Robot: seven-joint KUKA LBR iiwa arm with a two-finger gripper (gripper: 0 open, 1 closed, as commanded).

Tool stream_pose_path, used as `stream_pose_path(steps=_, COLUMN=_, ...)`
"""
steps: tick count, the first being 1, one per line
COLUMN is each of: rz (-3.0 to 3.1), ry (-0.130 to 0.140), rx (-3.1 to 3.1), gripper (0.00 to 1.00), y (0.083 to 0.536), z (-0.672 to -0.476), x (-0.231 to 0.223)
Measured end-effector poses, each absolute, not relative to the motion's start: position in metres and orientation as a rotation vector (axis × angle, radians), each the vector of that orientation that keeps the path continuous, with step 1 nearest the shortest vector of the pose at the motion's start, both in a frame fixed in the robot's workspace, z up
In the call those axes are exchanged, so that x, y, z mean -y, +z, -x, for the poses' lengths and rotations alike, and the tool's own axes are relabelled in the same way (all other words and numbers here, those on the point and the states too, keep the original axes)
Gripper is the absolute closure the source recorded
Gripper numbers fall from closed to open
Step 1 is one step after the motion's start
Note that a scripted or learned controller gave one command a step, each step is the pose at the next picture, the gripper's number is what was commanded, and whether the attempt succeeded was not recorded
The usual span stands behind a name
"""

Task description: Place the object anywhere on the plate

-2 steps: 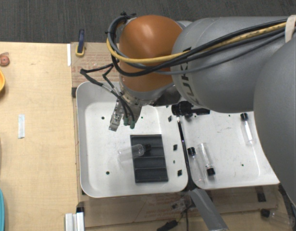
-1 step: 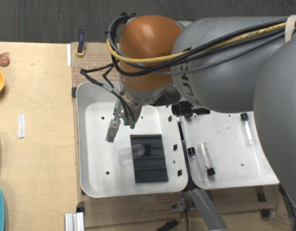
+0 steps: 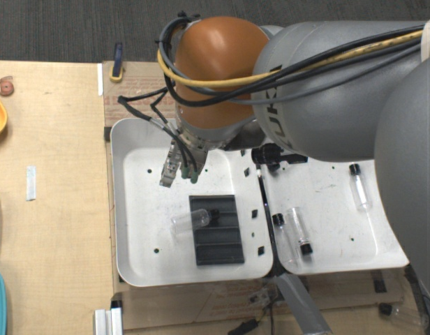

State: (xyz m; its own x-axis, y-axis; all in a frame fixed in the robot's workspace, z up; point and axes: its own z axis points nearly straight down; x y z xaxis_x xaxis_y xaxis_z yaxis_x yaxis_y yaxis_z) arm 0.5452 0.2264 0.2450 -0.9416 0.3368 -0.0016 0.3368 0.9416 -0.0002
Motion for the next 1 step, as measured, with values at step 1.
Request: stream_pose_path(steps=1, rz=0.068, ry=0.000, rx=-3.142, gripper=1.00, y=0.2065, z=-0.5368, x=-0.2280)
